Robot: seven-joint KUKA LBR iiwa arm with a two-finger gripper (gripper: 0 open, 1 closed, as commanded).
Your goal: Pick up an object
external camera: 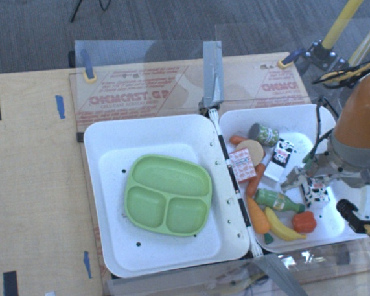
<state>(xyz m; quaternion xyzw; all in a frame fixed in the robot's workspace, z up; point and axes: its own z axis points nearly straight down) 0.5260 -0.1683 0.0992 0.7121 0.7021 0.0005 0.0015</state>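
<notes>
Pincer (313,180) low in right bin (311,239), over black-and-white cow-print block (316,193); grip state cannot tell. Green divided tray (168,194) sits in left bin (100,146).

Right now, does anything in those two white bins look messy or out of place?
The right white bin is a jumble: a green bottle, yellow banana, orange carrot, red tomato and small cartons lie heaped at odd angles. The left white bin holds one green divided plate, sitting skewed to the walls. Nothing looks spilled or broken.
</notes>
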